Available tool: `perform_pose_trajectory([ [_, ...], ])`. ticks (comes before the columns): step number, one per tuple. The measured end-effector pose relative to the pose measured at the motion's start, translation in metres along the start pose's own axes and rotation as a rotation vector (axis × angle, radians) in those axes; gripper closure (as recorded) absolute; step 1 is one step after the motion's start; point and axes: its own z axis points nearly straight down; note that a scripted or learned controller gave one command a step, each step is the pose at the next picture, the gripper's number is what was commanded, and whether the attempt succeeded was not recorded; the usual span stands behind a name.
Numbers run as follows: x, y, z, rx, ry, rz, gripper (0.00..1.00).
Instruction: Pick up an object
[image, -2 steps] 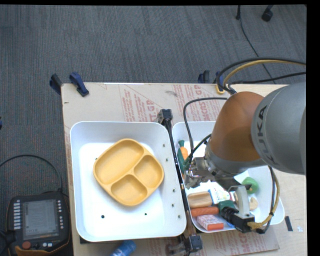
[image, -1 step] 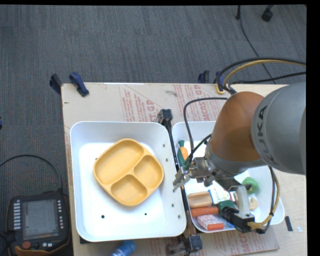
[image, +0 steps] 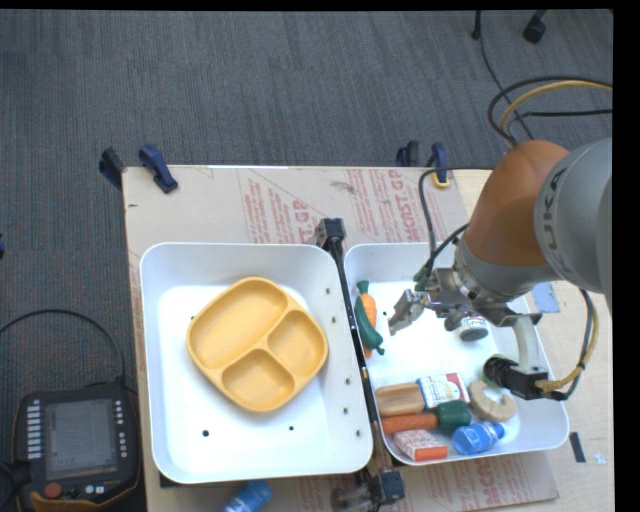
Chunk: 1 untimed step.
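The grey arm (image: 560, 220) with its glossy orange band reached in from the right over the right bin (image: 553, 425). Its gripper (image: 408, 310) hung above the bare white floor of that bin, metal fingers parted, with nothing between them. Just to its left a toy carrot (image: 367, 312), orange with a green top, lay along the bin's left wall. Toward the near edge sat a crowded cluster: a tan bread-like roll (image: 399, 398), a small red-and-white carton (image: 440, 388), a dark green piece (image: 452, 414), an orange stick (image: 408, 423), a flat orange packet (image: 421, 446), a blue rounded piece (image: 477, 437) and a pale ring-shaped disc (image: 491, 402). They lay touching or nearly so, well below the gripper.

The left bin (image: 160, 440) held a smooth yellow plastic plate (image: 257, 343) with three compartments, lying at a slant. Both bins rested on a printed cardboard sheet (image: 260, 200) held by blue clamps (image: 156, 166). A pendant with a screen (image: 70, 435) lay on the grey carpet at lower left.
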Motion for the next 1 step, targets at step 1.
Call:
perform_pose_trajectory([
  [1,-0.0657,0.0036,0.0979,0.003,0.002,0.000,0.00],
])
